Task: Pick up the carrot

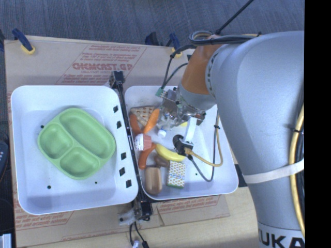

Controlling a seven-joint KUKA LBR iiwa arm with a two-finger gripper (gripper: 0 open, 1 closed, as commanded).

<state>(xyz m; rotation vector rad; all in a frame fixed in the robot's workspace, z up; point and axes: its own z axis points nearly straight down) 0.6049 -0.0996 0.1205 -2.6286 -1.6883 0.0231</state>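
Now the hand hovers low over the right bin, right beside the carrot. Its spread can't be made out from above.

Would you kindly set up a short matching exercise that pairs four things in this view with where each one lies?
Things:
1. green divided plate
2. carrot
3. banana
4. tool

Places:
A. right bin, just left of the tool
B. left bin
C. right bin, above the patterned box
D. over the right bin's upper part

Pairs: 1-B, 2-A, 3-C, 4-D
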